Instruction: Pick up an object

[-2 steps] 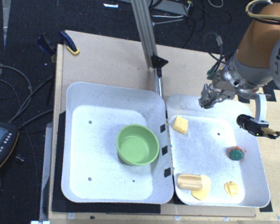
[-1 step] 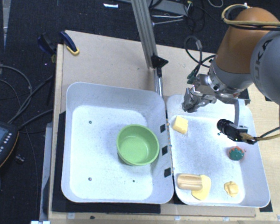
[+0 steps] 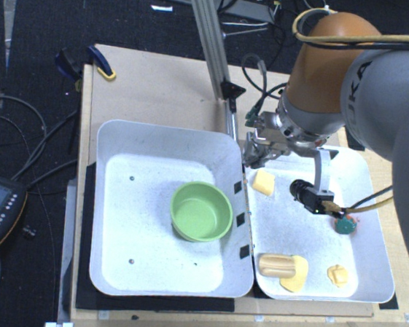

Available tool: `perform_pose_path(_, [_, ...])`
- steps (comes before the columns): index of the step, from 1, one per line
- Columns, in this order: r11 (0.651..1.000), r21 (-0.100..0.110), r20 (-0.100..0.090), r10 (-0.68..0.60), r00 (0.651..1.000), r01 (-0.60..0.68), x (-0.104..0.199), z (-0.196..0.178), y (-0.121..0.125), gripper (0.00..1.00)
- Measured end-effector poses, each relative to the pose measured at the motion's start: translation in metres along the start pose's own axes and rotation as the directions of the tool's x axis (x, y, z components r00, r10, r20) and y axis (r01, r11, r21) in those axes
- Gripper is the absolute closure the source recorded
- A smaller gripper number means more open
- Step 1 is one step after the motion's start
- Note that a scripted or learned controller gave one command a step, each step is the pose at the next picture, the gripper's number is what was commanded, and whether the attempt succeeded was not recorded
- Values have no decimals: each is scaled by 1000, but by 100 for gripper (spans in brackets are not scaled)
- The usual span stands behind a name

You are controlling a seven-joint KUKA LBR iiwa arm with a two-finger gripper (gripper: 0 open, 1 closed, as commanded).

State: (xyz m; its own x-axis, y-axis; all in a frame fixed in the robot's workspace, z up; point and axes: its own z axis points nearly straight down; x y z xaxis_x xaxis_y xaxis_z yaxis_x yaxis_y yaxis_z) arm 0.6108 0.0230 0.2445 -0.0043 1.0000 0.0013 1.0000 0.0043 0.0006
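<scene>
Pickup not yet accomplished: the gripper [image 3: 255, 157] hangs low at the right bin's [image 3: 375, 215] left wall, just beside the pale yellow block [image 3: 263, 183], its grasp state indeterminable, with nothing visibly lifted and the grasp outstanding.

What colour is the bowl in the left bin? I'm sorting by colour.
Light green bowl, clearest in the camera view.

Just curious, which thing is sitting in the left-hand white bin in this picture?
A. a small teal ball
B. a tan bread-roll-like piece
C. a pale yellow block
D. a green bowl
D: the green bowl sits upright in the left bin, while the pale yellow block, the teal ball and the tan roll-like piece all lie in the right bin.
</scene>
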Motion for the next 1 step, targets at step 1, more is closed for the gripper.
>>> perform_pose_path(1, [1000,1,0,-1,1000,1,57,-6,-9,100])
